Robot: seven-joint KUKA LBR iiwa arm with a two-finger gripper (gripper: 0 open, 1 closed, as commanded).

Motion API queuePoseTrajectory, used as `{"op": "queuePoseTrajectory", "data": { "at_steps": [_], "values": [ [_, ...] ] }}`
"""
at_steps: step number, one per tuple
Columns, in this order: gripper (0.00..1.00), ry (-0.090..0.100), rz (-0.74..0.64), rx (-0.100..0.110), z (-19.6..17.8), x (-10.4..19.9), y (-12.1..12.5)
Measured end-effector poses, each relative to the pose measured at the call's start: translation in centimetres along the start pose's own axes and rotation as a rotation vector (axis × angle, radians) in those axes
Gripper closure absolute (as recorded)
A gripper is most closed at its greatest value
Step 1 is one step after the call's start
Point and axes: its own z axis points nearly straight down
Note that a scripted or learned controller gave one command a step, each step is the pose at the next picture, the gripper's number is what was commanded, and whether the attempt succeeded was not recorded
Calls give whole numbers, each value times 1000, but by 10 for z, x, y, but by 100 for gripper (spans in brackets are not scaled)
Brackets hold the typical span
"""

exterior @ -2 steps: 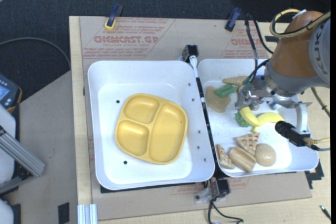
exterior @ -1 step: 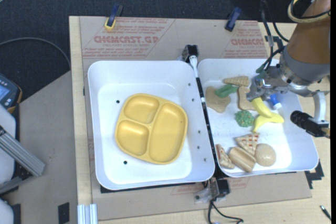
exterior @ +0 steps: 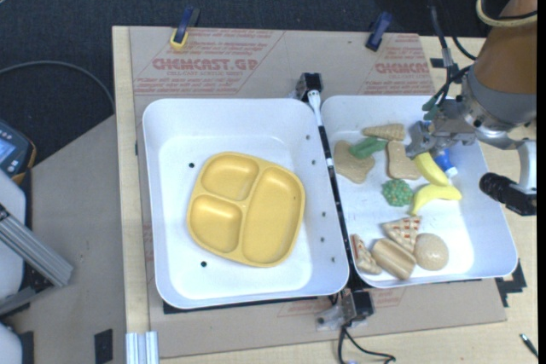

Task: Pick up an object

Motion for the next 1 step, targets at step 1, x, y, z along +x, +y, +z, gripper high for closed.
{"op": "queuePoseTrajectory", "data": {
  "at_steps": [1],
  "values": [
    [100,3,-6,1,-8,55,0]
  ]
}}
